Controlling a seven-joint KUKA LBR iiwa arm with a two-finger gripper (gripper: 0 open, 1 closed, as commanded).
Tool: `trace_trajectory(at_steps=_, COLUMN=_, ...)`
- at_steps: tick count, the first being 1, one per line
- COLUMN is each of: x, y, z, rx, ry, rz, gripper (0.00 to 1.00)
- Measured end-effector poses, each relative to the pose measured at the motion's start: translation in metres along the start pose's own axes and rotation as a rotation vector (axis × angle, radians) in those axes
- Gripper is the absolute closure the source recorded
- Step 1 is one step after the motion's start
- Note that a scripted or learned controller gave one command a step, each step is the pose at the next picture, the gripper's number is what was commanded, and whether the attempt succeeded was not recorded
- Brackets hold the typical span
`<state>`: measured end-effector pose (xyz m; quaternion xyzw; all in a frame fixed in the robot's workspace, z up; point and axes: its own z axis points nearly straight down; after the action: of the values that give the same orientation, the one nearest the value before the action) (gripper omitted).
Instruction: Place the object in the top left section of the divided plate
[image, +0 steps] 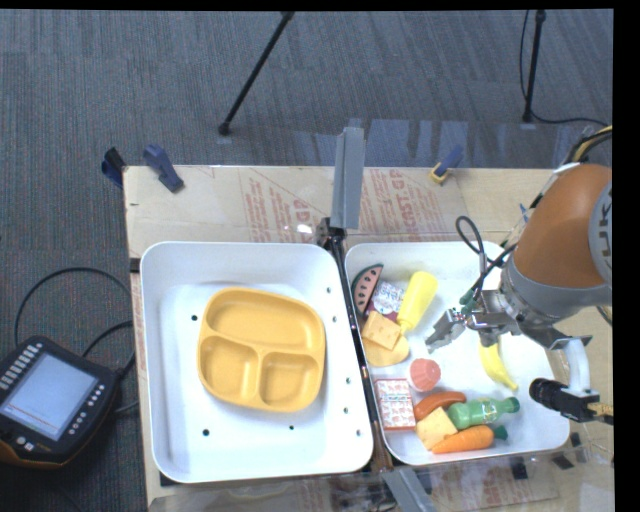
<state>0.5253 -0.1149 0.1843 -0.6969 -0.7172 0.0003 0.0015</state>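
Observation:
The yellow divided plate (262, 348) lies in the left bin (170, 300); it has one wide section along its far side and two smaller ones along its near side, all bare. My gripper (447, 327) hovers low in the right bin (555, 430), open, with nothing between its fingers. It is just right of a yellow bottle-shaped toy (417, 298) and an orange cheese block (382, 330), and above a red round piece (425, 374). A banana (495, 365) lies just right of the gripper, under the wrist.
The right bin also holds a watermelon slice (365, 285), a silver packet (389, 295), a strawberry carton (395, 402), a red sausage (440, 403), a green bottle (483, 410) and a carrot (462, 440). A grey upright post (348, 185) stands behind the bins' divide.

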Motion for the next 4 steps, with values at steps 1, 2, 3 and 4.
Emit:
trace_trajectory(at_steps=1, x=0.0, y=0.0, z=0.0, rx=0.0, ry=0.0, rz=0.0, gripper=0.0)
trace_trajectory(at_steps=2, x=0.105, y=-0.047, z=0.0, rx=0.005, ry=0.001, rz=-0.351, gripper=0.0)
trace_trajectory(at_steps=3, x=0.104, y=-0.047, z=0.0, rx=0.005, ry=0.0, rz=-0.349, gripper=0.0)
trace_trajectory(at_steps=4, x=0.104, y=-0.047, z=0.0, rx=0.005, ry=0.0, rz=-0.349, gripper=0.0)
